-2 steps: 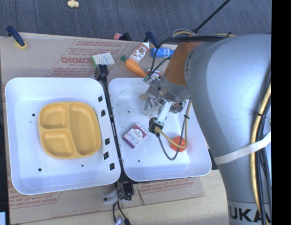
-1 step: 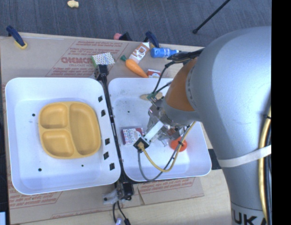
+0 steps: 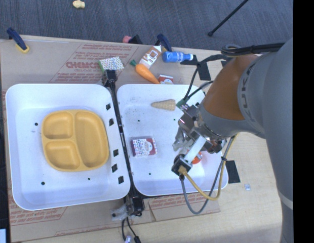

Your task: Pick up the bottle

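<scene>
Grey arm [image 3: 258, 100] low over right bin [image 3: 147, 178], jaws state: cannot tell; small red thing [image 3: 197, 159] just beside jaws; blue bottle [image 3: 176, 57] on bench [image 3: 248, 206], well apart from jaws, outside bin

One camera sits up high and looks down at a slant. It is far enough back to see the whole left shallow white bin [image 3: 25, 176] and the whole right shallow white bin [image 3: 157, 172]. The big grey robot arm [image 3: 271, 100] sticks in from the right. Dark carpet [image 3: 147, 9] shows along the top.
</scene>
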You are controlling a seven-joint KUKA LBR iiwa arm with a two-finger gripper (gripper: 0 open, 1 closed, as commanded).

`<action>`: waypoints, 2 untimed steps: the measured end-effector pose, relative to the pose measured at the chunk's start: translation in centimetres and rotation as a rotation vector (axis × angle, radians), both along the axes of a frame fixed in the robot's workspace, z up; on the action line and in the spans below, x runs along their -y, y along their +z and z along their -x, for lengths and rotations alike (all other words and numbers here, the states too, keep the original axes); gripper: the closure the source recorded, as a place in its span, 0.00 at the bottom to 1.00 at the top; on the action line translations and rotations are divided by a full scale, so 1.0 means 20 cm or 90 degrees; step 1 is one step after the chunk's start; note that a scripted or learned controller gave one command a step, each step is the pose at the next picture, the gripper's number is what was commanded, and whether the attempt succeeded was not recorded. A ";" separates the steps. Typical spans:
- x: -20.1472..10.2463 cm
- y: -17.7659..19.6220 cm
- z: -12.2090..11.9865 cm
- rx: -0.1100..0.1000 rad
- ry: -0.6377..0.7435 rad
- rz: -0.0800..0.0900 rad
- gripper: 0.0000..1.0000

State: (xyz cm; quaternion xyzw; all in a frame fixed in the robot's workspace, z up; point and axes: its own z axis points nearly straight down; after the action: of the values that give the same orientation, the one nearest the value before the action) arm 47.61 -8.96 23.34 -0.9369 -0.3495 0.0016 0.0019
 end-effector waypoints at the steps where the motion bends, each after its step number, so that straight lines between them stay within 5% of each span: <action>1: 0.27 0.24 0.00 0.001 0.099 0.000 1.00; 2: -0.18 0.13 0.00 0.000 0.115 0.000 1.00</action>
State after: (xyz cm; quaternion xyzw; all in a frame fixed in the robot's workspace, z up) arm 47.62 -5.44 25.85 -0.9016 -0.4325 0.0018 0.0019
